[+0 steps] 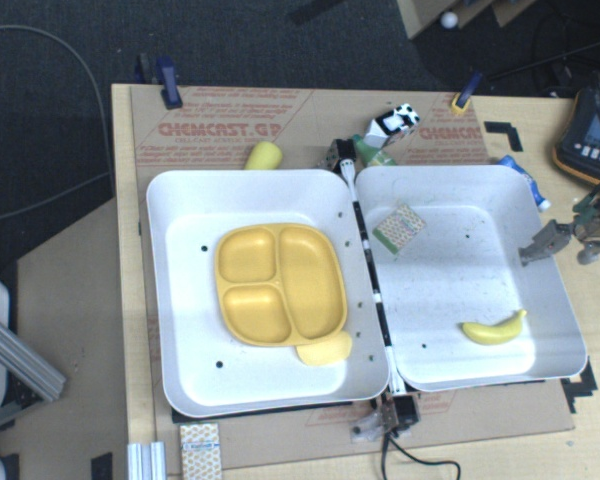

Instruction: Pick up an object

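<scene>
A yellow banana (494,329) lies in the right bin (430,363), near its front right corner. A small patterned packet (398,228) rests at the back left of the same bin. In the left bin (180,268) sits a yellow divided plate (280,283), with a pale yellow piece (325,349) poking out under its front edge. My gripper (568,245) reaches in at the right rim of the right bin, above and to the right of the banana. Its two grey fingers (543,241) stand apart, open, with nothing between them.
On the cardboard behind the bins lie a yellow object (264,155) and a black-and-white toy (394,122). Blue clamps (166,80) hold the board's back edge. A blue item (522,181) sits at the right bin's back right corner.
</scene>
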You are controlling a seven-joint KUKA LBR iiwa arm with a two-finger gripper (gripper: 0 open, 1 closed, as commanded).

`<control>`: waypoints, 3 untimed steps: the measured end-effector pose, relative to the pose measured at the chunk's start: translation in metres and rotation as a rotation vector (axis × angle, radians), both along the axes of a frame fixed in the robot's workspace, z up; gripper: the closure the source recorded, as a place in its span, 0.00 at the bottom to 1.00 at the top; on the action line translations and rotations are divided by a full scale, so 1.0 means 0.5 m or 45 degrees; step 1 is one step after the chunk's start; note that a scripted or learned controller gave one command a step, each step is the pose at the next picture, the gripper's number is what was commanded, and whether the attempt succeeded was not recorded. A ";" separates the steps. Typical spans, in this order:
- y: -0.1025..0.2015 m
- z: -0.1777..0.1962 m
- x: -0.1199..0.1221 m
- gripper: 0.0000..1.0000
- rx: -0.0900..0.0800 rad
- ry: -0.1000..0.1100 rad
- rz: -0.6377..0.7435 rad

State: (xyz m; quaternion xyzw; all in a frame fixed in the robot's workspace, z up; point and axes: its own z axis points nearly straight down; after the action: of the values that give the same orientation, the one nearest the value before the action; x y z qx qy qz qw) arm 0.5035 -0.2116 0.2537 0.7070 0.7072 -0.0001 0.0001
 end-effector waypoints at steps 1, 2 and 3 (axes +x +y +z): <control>-0.021 -0.293 0.107 0.00 0.005 0.005 0.001; -0.001 -0.338 0.221 0.00 0.002 -0.001 0.002; -0.007 -0.339 -0.004 0.00 0.003 0.004 -0.002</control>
State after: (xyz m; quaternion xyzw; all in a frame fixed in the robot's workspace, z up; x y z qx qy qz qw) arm 0.5014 -0.2151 0.0839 0.7075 0.7067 -0.0004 -0.0018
